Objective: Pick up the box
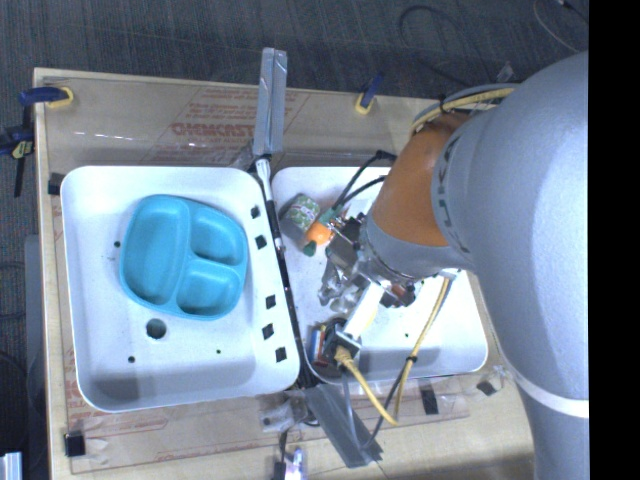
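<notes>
My gripper (pixel 336 282) hangs low over the left half of the right bin (pixel 462 353), under the orange band of the arm (pixel 420 203). Just in front of it, near the bin's front left corner, lies a small dark box (pixel 324 344) with coloured print, partly covered by a white piece and a yellow cable (pixel 372 393) of the arm. I cannot make out anything between the fingers. The arm's grey body hides most of the right bin.
A small green-grey object (pixel 300 211) and an orange item (pixel 318 234) lie at the back left of the right bin, close to the gripper. A blue divided tray (pixel 185 258) sits in the left bin (pixel 100 368). A ridge with black clips (pixel 272 303) separates the bins.
</notes>
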You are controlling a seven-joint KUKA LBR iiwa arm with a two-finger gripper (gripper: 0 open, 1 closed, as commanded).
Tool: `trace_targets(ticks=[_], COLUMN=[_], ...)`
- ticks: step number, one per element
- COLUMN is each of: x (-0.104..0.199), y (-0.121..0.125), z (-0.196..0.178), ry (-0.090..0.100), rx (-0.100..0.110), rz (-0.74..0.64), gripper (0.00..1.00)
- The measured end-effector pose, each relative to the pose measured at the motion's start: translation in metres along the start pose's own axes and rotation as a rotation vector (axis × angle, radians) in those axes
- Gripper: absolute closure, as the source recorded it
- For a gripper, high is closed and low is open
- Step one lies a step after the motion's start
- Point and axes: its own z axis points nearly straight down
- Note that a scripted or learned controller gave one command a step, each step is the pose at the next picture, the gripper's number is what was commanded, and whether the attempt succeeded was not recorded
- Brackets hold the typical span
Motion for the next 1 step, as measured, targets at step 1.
trace_targets(ticks=[1], x=[0.0702], y=[-0.0247], z=[-0.0276], ry=[-0.001], rx=[-0.002], rz=[0.161], gripper=[1.0])
